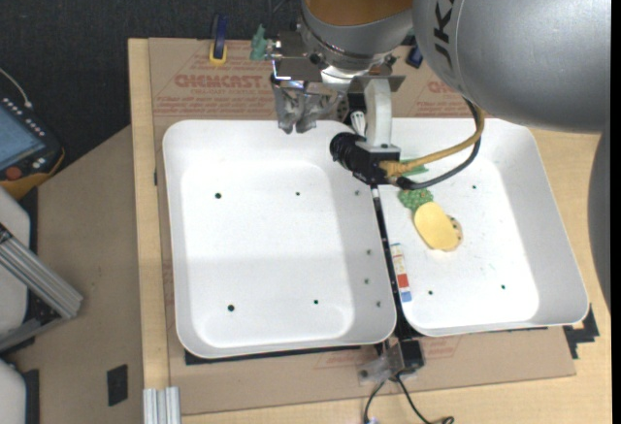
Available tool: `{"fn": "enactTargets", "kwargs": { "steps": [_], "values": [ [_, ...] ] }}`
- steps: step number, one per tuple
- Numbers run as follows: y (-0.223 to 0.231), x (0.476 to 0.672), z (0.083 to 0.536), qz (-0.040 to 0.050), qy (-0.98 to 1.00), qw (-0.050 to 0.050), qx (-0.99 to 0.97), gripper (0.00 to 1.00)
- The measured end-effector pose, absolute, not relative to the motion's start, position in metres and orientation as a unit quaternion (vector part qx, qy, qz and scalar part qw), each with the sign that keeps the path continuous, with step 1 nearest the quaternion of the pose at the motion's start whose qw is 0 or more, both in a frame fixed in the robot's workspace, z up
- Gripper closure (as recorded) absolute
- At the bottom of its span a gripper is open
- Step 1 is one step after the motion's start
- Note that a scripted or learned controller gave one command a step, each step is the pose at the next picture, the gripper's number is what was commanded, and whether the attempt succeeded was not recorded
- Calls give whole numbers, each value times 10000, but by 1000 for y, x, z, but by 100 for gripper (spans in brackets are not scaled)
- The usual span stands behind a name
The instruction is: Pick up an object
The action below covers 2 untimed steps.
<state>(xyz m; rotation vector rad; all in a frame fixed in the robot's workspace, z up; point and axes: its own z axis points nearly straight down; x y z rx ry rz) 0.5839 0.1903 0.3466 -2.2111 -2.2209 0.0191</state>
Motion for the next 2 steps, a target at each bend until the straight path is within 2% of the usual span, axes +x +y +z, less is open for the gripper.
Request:
{"fn": "enactTargets", "kwargs": {
  "steps": [1, 2],
  "values": [
    [123, 513, 396, 11, -7050, 9, -7092, 100],
    [147, 491, 503, -69, -7085, -30, -7057, 100]
  ]
}}
